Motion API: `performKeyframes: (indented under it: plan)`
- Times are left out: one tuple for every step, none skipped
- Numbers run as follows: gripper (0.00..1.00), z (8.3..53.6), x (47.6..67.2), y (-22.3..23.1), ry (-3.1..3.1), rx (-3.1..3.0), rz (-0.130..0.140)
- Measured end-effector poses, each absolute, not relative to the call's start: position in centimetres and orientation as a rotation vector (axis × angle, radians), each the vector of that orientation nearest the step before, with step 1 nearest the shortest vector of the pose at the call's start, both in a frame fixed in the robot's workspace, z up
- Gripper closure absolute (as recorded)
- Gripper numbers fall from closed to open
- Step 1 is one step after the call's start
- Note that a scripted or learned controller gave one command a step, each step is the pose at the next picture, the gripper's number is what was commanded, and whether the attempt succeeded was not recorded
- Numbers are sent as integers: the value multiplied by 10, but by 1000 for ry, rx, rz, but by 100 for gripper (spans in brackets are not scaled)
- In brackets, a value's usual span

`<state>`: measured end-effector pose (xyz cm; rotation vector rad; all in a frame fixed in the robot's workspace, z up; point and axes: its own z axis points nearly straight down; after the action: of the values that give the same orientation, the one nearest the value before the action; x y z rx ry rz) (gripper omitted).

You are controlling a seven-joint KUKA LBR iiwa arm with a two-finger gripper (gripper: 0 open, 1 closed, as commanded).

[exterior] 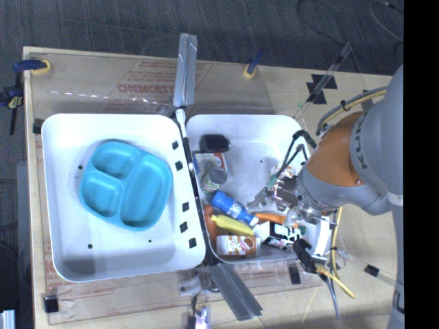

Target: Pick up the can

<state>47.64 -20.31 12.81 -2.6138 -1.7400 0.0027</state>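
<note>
- Camera view, lower edge of the frame: the worktop (82, 300) runs along the bottom, with a grey metal bracket (230, 290) lying just below the gap between the two bins.
- At the lower right, the grey arm (384, 156) with its orange band (336, 160) reaches in from the right and bends down over the right bin's lower right corner.
- The tool (285, 214) sits low over that corner, among wires and clutter; whether it is spread or pressed together cannot be told from this slant.
- Along the lower wall of the right bin (267, 132) lie a brown-labelled packet (235, 245), a yellow toy (230, 223), a blue bottle (232, 206) and an orange piece (271, 217), crowded together and touching.
- The can (214, 175) lies above the blue bottle, near the bin's left wall at mid height, tilted on its side with its round grey end showing; it is well apart from the tool.
- A black object (215, 143) rests just above the can, near the upper left corner of the right bin.
- In the left bin (68, 252), a blue divided tray (127, 184) lies in the middle.
- At the far upper edge of the worktop sits a blue clamp (252, 65).
</note>
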Motion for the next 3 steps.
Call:
performKeyframes:
  plan:
    - [0,150,568,-199,-1787,-2579,5]
    - [0,94,599,-143,-1683,-2652,1]
    - [100,104,601,-139,-1694,-2639,-1]
